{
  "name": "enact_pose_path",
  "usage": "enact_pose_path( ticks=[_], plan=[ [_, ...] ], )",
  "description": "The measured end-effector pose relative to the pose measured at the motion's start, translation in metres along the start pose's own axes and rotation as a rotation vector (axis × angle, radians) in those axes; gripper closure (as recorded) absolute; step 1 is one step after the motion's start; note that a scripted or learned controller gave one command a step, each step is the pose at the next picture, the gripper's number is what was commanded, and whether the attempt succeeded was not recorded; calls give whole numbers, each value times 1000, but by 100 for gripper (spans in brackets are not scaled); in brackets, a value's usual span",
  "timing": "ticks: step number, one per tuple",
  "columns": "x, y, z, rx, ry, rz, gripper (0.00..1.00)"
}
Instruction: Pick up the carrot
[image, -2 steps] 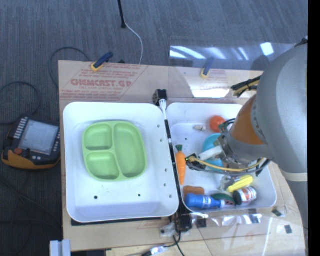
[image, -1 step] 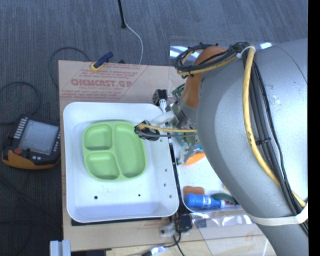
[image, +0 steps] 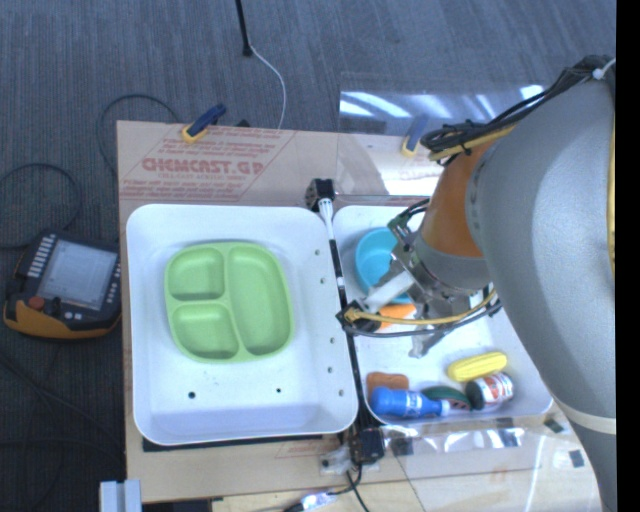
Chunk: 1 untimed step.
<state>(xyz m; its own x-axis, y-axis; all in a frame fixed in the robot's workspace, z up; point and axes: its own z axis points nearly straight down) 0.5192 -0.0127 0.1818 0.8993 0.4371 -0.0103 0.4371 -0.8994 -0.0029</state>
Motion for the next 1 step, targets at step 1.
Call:
enact_pose_path(
  ticks=[1],
  plan=[
    [-41,89,90,-7,11,2,0]
  ],
)
